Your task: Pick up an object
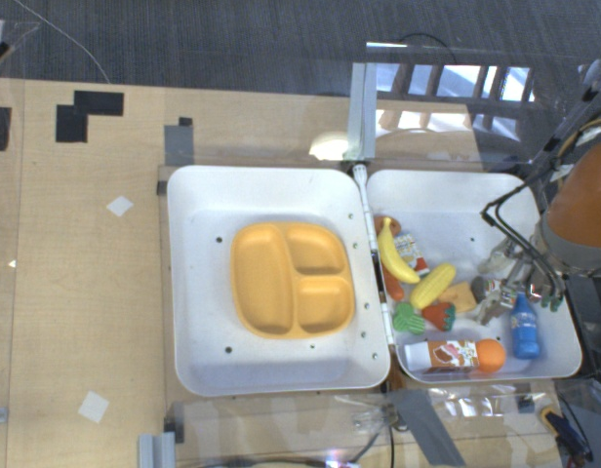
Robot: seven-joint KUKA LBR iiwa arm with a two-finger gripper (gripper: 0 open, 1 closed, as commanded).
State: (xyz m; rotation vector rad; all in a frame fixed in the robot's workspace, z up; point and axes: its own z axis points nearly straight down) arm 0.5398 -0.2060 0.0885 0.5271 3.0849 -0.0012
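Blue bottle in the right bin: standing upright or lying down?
Lying down. The blue bottle rests lengthwise on the right bin floor, white cap end toward the tool.

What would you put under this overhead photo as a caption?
Robot claw poised low in the right bin of toy food, beside a blue bottle; a yellow tray sits in the left bin.

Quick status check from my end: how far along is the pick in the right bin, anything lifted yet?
Done: the arm has brought its hand low into the right bin, next to the blue bottle. In hand: I can't see any object between its fingers. Left: the grasp and lift. The banana, corn and orange lie in the bin, and the yellow tray sits in the left bin.
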